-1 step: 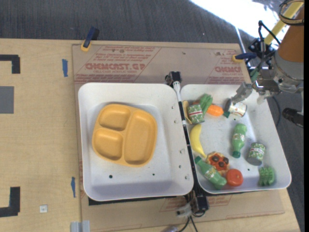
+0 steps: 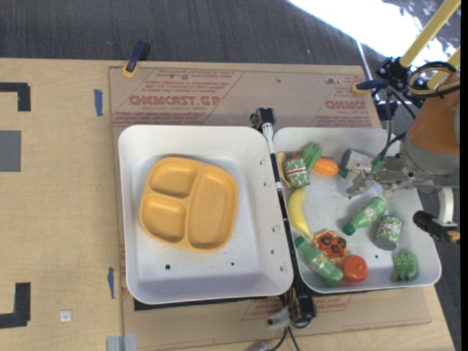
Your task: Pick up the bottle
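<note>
- Desk point(image 2: 51, 218): tan surface carrying a sheet of brown cardboard point(image 2: 219, 93), on which two shallow white bins sit side by side.
- Left bin point(image 2: 139, 269): holds one item, a yellow divided tray point(image 2: 190, 203) with three compartments, lying flat near the bin's middle.
- Right bin point(image 2: 428, 269): holds all the small items. Positions below are given relative to the banana.
- Banana point(image 2: 298, 212): lies lengthwise along the bin's left wall.
- Green can point(image 2: 296, 170): just above the banana, with a green leafy piece point(image 2: 312, 153) beside it.
- Orange piece point(image 2: 326, 167): up and right of the banana, beside the can.
- Bottle point(image 2: 365, 215): green, lying on its side, tilted, to the right of the banana near the bin's centre; nothing is touching it.
- Second can point(image 2: 387, 230): just right of the bottle, further from the banana.
- Packet with an orange and red print point(image 2: 330, 243): below and right of the banana.
- Green vegetable point(image 2: 322, 263): below the banana, touching the packet.
- Tomato point(image 2: 355, 268): right of that vegetable.
- Broccoli point(image 2: 404, 265): far right of the banana, at the bin's lower right corner.
- Claw point(image 2: 360, 178): over the bin's upper part, above the bottle and apart from it; whether its fingers are spread or pressed together cannot be told. It carries nothing visible.
</note>
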Controlling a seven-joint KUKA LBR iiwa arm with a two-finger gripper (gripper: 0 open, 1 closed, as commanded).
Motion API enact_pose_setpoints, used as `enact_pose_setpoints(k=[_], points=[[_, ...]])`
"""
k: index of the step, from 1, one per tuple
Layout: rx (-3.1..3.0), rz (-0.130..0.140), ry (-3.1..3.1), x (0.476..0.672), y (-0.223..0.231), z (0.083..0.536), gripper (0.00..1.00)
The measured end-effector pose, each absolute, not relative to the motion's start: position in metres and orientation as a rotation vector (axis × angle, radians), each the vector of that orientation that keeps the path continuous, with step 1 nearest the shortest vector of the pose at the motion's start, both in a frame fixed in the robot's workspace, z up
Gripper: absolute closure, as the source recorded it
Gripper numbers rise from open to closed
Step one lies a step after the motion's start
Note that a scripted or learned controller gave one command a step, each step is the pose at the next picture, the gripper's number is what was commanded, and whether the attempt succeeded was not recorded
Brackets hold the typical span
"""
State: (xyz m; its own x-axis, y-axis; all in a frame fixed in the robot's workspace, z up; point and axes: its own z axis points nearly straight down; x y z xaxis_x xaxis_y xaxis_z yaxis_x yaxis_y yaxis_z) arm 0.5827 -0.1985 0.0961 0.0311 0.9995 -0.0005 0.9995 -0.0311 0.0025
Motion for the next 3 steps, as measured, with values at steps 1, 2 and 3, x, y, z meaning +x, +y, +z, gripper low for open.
enact_pose_setpoints(k=[1,2,3], points=[[2.366,0.01,2.046,0.531,-0.193,0.09,0.0],[2.363,0.008,2.038,0.532,-0.197,0.101,1.0],[1.828,-0.001,2.542,0.539,-0.205,0.091,1.0]])
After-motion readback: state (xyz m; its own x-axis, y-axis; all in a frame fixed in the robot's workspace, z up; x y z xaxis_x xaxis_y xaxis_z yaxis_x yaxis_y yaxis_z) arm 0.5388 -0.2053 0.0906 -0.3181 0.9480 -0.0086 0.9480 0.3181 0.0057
